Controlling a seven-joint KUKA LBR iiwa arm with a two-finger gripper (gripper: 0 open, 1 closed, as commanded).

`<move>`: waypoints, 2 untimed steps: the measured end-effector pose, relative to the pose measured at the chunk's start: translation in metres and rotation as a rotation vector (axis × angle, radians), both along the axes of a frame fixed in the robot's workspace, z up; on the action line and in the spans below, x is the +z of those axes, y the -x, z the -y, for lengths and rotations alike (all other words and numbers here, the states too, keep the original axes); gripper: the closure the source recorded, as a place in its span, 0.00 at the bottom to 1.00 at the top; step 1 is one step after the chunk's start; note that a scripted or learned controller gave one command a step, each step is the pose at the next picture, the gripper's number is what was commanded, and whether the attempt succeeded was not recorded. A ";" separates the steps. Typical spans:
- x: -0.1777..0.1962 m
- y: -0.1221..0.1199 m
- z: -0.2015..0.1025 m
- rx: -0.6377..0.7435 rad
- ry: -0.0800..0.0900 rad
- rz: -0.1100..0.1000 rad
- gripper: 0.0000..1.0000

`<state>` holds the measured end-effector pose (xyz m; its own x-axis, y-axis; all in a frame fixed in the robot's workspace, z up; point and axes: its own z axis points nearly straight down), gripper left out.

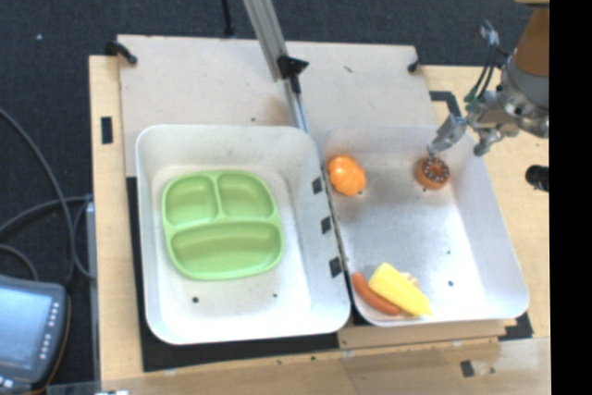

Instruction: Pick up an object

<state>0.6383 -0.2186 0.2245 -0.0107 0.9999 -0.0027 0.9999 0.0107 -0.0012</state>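
Small brown round object (433,172), near the right bin's (481,227) far edge, just below the spread-open, empty pincer (467,136) (offset rightward): closing fingers may nudge it away.

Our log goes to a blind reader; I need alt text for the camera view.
A grey arm's two-finger gripper hovers open above a small round brown object in the right white bin, which also holds an orange ball and yellow wedge. The left bin holds a green divided plate.
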 end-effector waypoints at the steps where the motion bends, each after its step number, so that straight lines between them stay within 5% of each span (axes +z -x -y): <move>1: 0.012 -0.001 0.001 0.005 0.003 0.002 1.00; 2: -0.006 0.016 -0.077 -0.004 -0.004 0.000 1.00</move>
<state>0.6225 -0.1414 0.2182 -0.0069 1.0000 0.0014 1.0000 0.0069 -0.0010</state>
